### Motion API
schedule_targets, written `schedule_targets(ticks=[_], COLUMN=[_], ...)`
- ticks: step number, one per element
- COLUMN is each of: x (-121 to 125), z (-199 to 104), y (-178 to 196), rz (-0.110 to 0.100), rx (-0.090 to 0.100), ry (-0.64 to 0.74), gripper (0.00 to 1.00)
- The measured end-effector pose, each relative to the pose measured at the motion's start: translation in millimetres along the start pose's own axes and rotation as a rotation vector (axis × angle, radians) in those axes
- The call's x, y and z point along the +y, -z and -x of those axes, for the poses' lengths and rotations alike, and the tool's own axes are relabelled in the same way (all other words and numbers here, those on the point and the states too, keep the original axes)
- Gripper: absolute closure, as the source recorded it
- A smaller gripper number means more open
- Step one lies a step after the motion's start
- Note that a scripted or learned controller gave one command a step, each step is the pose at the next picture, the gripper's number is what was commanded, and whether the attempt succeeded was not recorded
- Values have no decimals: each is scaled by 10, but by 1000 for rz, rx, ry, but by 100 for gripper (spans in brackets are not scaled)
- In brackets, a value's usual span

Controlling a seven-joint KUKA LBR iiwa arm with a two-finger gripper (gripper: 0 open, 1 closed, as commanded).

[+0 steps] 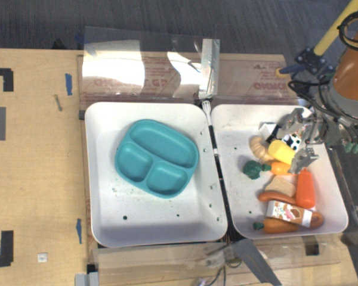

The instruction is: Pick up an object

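Observation:
The right bin [238, 213] holds a pile of toy foods. Among them are a yellow piece [279, 152], a small black-and-white piece [295, 140], a tan bread-like piece [260, 148], a green piece [252, 170] and an orange bottle-like piece [306, 187]. A labelled red and white packet [292, 213] lies at the front. My gripper [297, 142] hangs low over the far right of this pile, right above the black-and-white piece and beside the yellow one. It is open, with one finger [289, 123] behind and the other [306, 157] in front, and nothing is lifted.
A teal divided plate [157, 158] lies in the left bin [107, 219]. A clear plastic wall and a metal post [209, 70] stand behind the bins. The arm's orange band [349, 79] and cables sit at the right edge.

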State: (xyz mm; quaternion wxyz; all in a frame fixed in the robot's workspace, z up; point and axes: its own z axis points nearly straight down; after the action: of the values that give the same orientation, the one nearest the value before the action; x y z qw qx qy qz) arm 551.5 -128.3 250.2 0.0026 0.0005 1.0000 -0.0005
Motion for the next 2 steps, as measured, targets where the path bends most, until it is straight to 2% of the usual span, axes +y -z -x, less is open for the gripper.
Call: schedule_targets(ticks=[1, 2], x=[-186, -493], z=[328, 93], y=[-1013, -1562], rz=[3, 1], rx=[11, -12], ry=[-92, -235], gripper=[0, 0])
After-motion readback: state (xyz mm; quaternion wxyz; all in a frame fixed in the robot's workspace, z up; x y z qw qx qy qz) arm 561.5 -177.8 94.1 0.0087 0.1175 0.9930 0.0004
